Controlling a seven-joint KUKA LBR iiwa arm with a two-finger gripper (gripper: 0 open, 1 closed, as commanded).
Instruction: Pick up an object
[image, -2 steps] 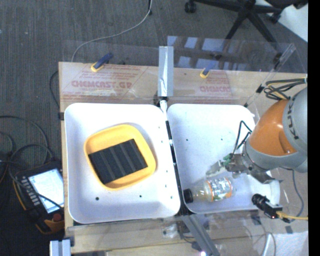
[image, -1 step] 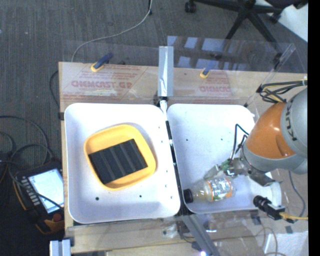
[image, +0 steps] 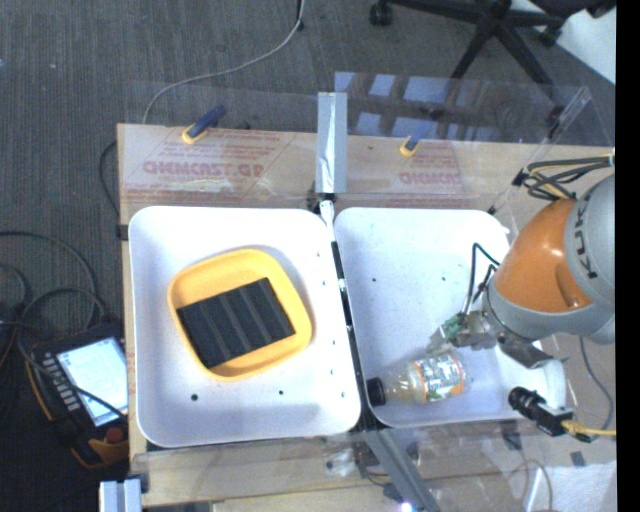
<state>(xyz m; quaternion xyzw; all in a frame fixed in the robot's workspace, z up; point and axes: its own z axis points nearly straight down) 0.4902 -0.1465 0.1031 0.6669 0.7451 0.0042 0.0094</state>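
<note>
Nearest the camera, at the near edge of the right bin (image: 400, 250), we saw a small clear bottle (image: 425, 379) lying on its side. Its black cap pointed toward the divider between the two bins, and a colourful label wrapped its middle. It rested on the bin floor close to the near wall.

Just above and to the right of the bottle we found the gripper (image: 458, 331), reaching in from the right at the end of the grey arm (image: 590, 300) with its orange band. The gripper sat low over the bin floor, near the bottle's base end but apart from it as far as we could judge. We could not tell whether its fingers were spread or pressed together; they were too small and too cluttered with cabling to read, and we saw nothing between them.

In the left bin (image: 150, 250) we noted a yellow tray (image: 190, 285) holding a black ribbed insert (image: 235, 322), set at a slant near the middle. Both bins sat on a wooden bench (image: 230, 165).
</note>
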